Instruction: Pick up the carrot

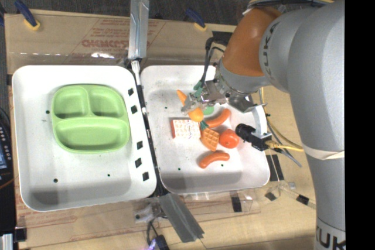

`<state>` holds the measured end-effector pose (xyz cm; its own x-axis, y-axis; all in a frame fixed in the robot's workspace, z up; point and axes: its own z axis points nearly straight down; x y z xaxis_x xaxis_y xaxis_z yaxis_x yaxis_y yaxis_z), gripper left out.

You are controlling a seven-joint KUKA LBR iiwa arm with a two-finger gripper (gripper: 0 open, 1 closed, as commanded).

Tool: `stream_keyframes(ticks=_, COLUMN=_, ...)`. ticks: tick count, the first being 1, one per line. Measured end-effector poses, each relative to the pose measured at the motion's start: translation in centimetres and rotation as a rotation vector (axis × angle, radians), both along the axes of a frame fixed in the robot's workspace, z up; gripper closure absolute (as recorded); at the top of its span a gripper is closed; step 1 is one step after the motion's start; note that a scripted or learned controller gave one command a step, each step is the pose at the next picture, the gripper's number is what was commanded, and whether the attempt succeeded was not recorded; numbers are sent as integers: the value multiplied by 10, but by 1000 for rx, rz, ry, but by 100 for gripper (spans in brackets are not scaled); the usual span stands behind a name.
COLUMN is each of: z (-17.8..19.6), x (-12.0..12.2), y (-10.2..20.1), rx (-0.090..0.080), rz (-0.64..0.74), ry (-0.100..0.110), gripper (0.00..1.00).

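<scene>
The carrot (182,96), a small orange piece with a bit of green beside it, lies in the upper middle of the right bin (170,173). My gripper (200,100) reaches down from the grey arm with its orange band, and its tip sits right beside the carrot on the carrot's right. The gripper body hides the contact area, so I cannot see whether the carrot is between the fingers.
Toy foods crowd just below the gripper: an orange-yellow piece (195,115), a pink wafer (184,128), a waffle (210,137), a tomato (228,139) and two sausages (218,118), (213,158). The left bin (29,126) holds a green divided plate (91,117).
</scene>
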<state>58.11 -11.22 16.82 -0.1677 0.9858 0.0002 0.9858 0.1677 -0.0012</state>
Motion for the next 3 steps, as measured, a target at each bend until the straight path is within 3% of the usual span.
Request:
stream_keyframes(ticks=1, z=0, x=0, y=0, rx=0, rz=0, ry=1, gripper=0)
stream_keyframes(ticks=2, z=125, x=-10, y=6, rx=0, rz=-144, ry=-1, gripper=0)
stream_keyframes(ticks=3, z=7, x=36, y=-5, rx=0, rz=-286, ry=7, gripper=0)
